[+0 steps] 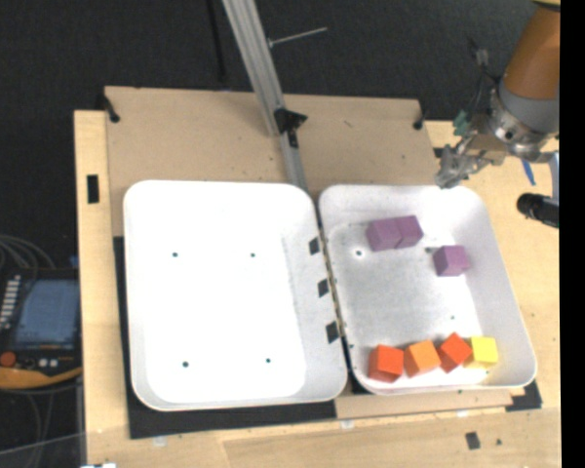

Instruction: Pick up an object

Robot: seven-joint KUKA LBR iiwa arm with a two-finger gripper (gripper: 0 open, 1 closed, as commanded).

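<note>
Six foam blocks [424,356] in right bin [497,261] — gripper [450,175] above far rim, finger state indeterminate.

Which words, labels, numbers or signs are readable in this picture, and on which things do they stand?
None can be read.
The handheld device at the left edge has a lit screen, too blurred to read.
The blocks, the two white bins and the tool show no marking.

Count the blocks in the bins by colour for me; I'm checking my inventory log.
Purple blocks: 2, a large one and a small one
Orange blocks: 3
Yellow block: 1
Total: 6, all in the right bin
</note>
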